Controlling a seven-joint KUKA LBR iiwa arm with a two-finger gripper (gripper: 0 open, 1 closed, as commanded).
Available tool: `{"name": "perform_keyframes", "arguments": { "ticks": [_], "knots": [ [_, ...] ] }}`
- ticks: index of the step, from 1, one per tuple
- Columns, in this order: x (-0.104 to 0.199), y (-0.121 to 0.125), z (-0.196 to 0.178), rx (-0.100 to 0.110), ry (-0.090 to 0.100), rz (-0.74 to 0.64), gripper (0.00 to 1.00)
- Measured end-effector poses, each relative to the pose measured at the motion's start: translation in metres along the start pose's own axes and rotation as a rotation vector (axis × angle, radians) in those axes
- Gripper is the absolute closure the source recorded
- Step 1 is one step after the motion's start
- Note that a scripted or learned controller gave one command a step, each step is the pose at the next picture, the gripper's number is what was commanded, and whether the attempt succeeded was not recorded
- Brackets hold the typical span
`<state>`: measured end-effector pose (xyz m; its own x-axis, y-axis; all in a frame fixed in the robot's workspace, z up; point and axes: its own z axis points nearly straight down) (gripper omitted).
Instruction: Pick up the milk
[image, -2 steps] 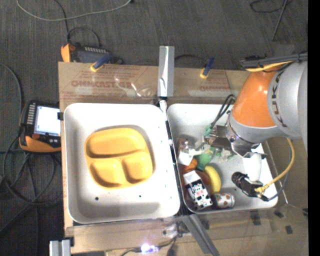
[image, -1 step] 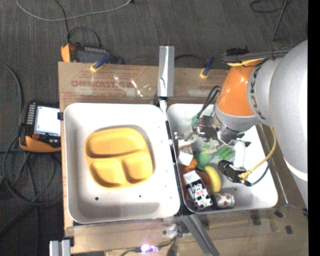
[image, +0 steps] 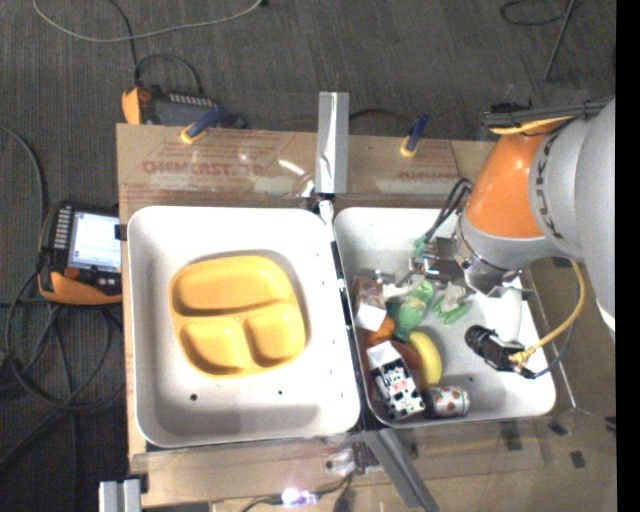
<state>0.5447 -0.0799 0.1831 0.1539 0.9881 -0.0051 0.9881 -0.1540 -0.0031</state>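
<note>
Several items crowded the right bin (image: 540, 400), so a wrong pick was likely: the milk (image: 392, 383) lay at its left side, touching the banana (image: 427, 357). Whether the claw (image: 440, 275) was open, I cannot tell.

grey arm (image: 590, 170) with orange band (image: 510, 195), black lettering, yellow cable (image: 570, 310)
</note>
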Motion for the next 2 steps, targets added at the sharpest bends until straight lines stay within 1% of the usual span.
{"name": "perform_keyframes", "arguments": {
  "ticks": [1, 2],
  "knots": [
    [0.029, 0.08, 0.0, -0.001, -0.001, -0.115, 0.0],
    [-0.006, 0.074, 0.079, 0.0, 0.0, -0.118, 0.0]
  ]
}}
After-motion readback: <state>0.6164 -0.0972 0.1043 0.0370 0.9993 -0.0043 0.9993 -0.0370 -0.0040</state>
